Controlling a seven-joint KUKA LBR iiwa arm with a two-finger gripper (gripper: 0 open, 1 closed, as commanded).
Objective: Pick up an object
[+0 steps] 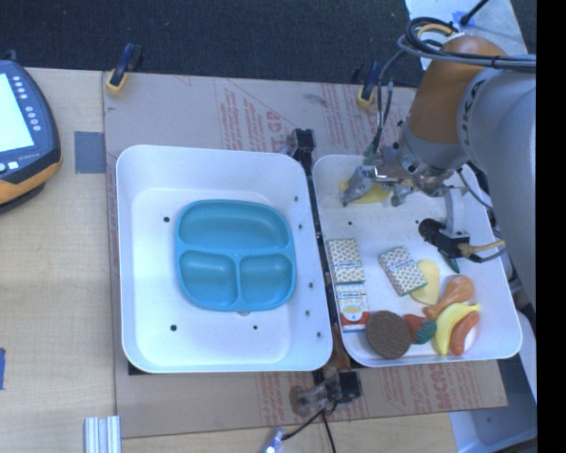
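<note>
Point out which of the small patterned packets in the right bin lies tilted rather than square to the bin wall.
The tilted packet, lying beside the yellow toy food; the other packet lies straight along the bin's left wall.

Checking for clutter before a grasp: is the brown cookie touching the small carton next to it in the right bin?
Touching. The camera view shows the cookie overlapping the carton's lower corner, with no white bin floor between them.
</note>
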